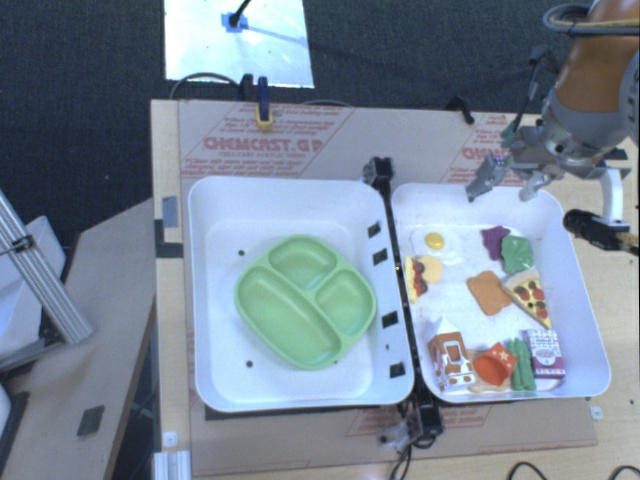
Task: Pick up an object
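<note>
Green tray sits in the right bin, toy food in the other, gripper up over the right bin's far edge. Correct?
Not quite. The camera view shows the green tray in the left bin; the toy food is in the right bin. The gripper is over the right bin's far edge, as you said.

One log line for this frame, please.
phase: approach | hand: open, over right bin's far edge, holding nothing | right bin: toy food incl. egg, pizza slice | left bin: green tray
</note>
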`<action>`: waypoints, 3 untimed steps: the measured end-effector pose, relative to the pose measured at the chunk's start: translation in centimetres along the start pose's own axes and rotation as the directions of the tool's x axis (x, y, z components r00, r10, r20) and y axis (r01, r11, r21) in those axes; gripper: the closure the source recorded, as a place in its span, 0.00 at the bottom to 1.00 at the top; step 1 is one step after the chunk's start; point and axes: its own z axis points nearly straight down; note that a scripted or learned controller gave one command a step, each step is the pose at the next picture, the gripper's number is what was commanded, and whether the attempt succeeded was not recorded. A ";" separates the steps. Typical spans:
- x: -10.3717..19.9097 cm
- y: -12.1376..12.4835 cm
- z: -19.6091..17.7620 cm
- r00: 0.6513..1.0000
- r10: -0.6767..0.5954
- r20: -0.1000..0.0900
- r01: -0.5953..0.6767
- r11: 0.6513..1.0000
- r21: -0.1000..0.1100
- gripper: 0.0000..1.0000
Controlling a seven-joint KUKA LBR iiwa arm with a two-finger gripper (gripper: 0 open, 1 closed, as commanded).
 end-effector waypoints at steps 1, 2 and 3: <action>0.0 0.2 -0.7 1.000 -0.002 0.001 0.002 1.000 -0.012 0.00; 0.2 0.5 5.5 1.000 -0.001 0.001 0.001 1.000 -0.008 0.00; -0.1 0.8 9.6 1.000 0.000 0.001 0.000 1.000 -0.010 0.00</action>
